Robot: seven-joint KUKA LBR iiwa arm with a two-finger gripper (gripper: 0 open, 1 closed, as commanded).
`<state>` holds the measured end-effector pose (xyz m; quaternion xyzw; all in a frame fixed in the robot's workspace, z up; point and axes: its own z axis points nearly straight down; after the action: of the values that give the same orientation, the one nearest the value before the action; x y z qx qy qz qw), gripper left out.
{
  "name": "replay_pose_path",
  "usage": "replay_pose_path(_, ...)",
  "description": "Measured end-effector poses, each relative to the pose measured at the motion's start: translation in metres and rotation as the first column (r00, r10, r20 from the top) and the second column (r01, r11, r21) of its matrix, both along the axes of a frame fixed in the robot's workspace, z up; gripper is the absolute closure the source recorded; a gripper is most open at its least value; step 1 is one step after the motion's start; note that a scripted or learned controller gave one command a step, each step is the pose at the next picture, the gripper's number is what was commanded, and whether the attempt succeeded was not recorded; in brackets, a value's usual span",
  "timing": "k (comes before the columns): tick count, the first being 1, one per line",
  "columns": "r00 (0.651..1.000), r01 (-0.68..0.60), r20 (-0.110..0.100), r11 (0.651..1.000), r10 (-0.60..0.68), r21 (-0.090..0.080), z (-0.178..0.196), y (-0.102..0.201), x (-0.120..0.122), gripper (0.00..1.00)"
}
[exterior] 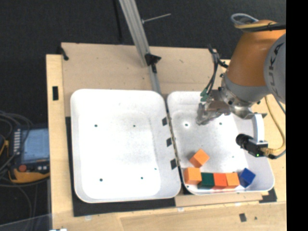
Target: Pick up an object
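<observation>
1. Tabletop (115,64) of pale board carries two shallow white bins side by side; the left bin (120,143) is the wider one.
2. The right bin (185,107) sits against it, and my arm (252,57) reaches over this bin's upper part.
3. My gripper (206,115) hangs above the right bin's upper half, well apart from the blocks. How it is set, apart or together, I cannot tell from this angle, and nothing shows held in it.
4. Blocks lie along the right bin's lower edge in a row: an orange block (193,175), a green block (207,180), a red-orange block (220,179), a second orange block (232,179) and a blue block (247,176).
5. One tilted orange block (200,157) lies just above that row.
</observation>
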<state>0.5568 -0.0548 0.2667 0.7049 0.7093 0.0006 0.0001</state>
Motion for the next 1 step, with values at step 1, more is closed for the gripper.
replay_pose_path(1, 1.000, 0.000, -0.002, 1.000, 0.000, 0.000, -0.0164, 0.0513, -0.0011, 1.00)
